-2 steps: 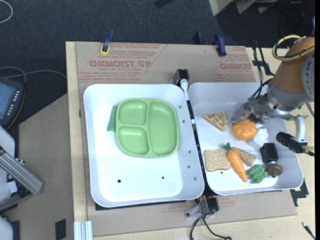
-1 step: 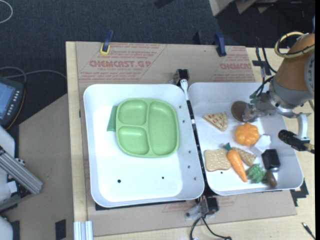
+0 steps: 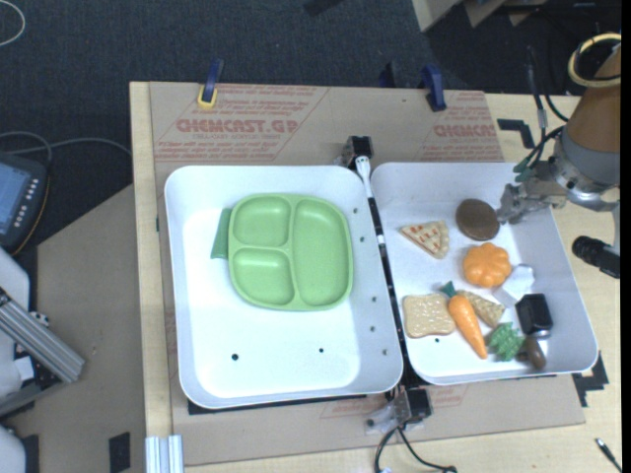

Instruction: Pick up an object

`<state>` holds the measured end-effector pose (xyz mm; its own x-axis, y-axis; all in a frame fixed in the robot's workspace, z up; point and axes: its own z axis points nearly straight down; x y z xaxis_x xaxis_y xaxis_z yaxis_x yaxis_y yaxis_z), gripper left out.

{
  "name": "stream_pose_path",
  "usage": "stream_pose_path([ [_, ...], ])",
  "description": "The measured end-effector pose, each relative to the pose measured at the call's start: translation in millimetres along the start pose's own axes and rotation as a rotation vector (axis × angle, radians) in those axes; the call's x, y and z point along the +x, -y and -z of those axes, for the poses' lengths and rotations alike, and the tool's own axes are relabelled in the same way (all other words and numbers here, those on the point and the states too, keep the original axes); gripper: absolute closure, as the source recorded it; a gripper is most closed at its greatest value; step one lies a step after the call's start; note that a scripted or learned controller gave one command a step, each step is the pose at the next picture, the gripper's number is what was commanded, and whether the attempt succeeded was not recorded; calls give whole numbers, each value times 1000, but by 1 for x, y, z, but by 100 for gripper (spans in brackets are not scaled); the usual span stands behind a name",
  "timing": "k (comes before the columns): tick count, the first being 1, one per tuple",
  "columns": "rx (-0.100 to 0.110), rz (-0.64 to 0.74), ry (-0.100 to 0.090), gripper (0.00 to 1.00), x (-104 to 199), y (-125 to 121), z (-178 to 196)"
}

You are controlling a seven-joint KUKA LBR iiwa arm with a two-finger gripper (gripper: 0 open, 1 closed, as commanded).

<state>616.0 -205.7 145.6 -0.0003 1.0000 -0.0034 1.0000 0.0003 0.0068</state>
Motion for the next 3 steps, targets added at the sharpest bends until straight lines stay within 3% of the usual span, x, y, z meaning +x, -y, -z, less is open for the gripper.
stream_pose_path([
  [1, -3, 1, 1, 100, -1, -3, 65],
  [2, 2, 0, -1, 100, -2, -4, 81],
  [3, 10, 3, -6, 100, 45, 29, 73],
])
